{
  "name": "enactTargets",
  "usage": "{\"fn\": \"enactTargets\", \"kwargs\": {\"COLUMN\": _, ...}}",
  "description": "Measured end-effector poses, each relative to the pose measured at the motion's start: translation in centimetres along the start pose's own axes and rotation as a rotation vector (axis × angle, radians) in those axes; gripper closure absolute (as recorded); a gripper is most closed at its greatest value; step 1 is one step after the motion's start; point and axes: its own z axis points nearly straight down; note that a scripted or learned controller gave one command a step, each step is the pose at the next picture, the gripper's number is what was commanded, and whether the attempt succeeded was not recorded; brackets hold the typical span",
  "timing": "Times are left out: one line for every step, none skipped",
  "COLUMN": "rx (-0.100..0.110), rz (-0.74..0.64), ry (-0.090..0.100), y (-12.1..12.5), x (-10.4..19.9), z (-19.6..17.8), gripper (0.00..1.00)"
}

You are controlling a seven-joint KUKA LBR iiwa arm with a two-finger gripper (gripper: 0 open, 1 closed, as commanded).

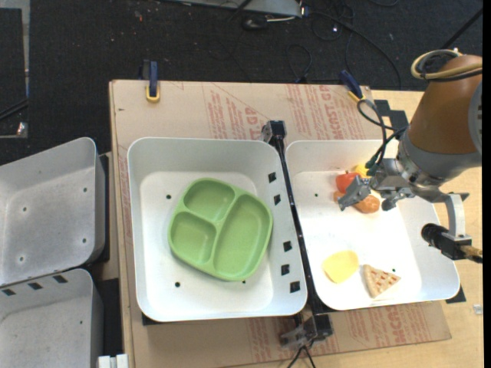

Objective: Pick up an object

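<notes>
In the right bin (430,278) lie several small toy foods. A red piece (346,181), a yellow bit (360,169) and an orange piece (370,205) cluster near the bin's far middle. My gripper (372,196) hangs right over this cluster, fingers spread open. One grey finger (352,197) sits left of the orange piece and the other to its right; the orange piece lies between them on the bin floor, not gripped. Nearer the front lie a yellow disc (340,266) and a tan triangular slice (380,280).
The left bin (153,282) holds a green divided plate (220,228). A black divider (290,221) runs between the bins. The arm's grey and orange body (449,121) covers the right bin's far right corner. Grey trays (46,205) lie off the bench to the left.
</notes>
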Motion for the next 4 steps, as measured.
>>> {"fn": "enactTargets", "kwargs": {"rx": -0.012, "rz": -0.002, "ry": -0.002, "y": 0.3, "x": 0.0, "z": -0.6, "gripper": 0.0}}
{"fn": "enactTargets", "kwargs": {"rx": -0.007, "rz": 0.0, "ry": -0.001, "y": 0.4, "x": 0.0, "z": 5.8, "gripper": 0.0}}
{"fn": "enactTargets", "kwargs": {"rx": -0.007, "rz": 0.0, "ry": -0.001, "y": 0.1, "x": 0.2, "z": 12.2, "gripper": 0.0}}
{"fn": "enactTargets", "kwargs": {"rx": -0.012, "rz": 0.0, "ry": -0.001, "y": 0.1, "x": 0.2, "z": 11.9, "gripper": 0.0}}
